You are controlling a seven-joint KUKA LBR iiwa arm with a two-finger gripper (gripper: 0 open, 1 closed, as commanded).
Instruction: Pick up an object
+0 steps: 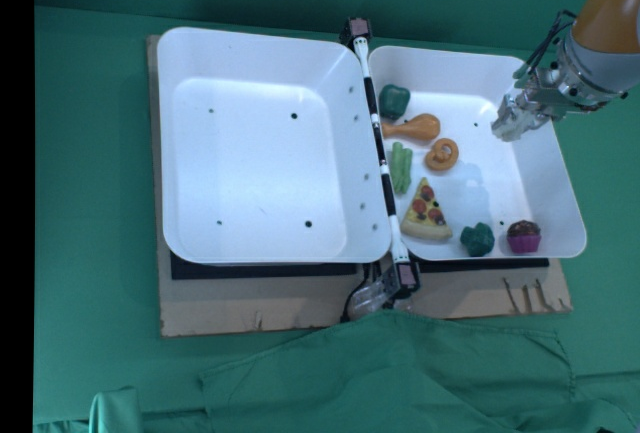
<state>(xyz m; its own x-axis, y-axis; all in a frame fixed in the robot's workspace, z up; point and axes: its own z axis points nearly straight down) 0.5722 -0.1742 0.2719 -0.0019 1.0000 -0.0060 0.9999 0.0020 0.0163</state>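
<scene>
Inspector: Which step is running?

Assessor: By my reading, the approach. The gripper [507,127] is hanging over the right bin [560,183], near its far right side, carrying nothing; whether it is released or clenched I cannot tell.

Inspector: And the candidates?

Assessor: All are lying in that bin: pretzel [442,155], drumstick [414,128], pizza slice [427,212], cupcake [523,236]. The pretzel is lying nearest, so the next move is calling for a leftward shift, then a descent.

Inspector: Pose?

Assessor: The arm [608,26] is slanting in from the right, wrist angled down-left.
</scene>
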